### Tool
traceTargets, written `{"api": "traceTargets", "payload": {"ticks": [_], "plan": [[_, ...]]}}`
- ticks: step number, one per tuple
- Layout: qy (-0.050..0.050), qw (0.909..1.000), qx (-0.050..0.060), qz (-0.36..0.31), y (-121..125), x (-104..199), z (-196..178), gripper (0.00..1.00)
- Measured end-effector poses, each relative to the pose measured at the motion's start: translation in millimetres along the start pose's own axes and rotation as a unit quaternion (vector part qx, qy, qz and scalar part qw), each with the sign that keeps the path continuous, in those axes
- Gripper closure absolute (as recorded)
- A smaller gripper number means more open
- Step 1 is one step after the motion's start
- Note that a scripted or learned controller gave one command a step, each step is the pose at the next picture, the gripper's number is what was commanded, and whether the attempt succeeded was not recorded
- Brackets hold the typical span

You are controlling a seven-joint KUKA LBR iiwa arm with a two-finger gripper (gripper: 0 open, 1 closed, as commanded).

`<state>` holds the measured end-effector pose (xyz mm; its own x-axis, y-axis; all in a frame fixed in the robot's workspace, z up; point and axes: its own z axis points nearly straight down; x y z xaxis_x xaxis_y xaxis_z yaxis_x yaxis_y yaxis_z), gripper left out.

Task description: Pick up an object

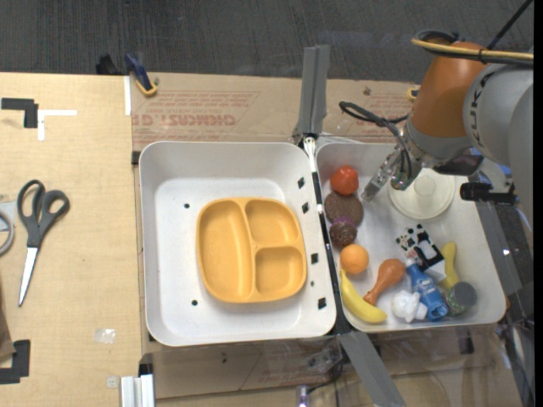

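Hand (379,182) low in right bin (484,253), grip state impossible to tell. Red ball (344,179) just to its left, brown ball (343,209) slightly nearer camera; short leftward reach likely.

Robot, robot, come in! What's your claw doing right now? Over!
Gripper low in right bin, nothing visibly held. Tomato just beside it, untouched. White cup close on its other side.

Bright, even overhead light with soft, short shadows. The left white bin (161,227) shows mild glare along its rim. Focus is fairly sharp throughout, slightly grainy.
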<state>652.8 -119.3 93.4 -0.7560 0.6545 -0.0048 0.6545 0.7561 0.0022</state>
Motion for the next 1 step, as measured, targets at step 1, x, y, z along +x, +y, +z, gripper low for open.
{"api": "traceTargets", "payload": {"ticks": [1], "plan": [[0.000, 0.9990, 0.000, -0.045, -27.1, -18.5, -187.2, 1.00]]}}
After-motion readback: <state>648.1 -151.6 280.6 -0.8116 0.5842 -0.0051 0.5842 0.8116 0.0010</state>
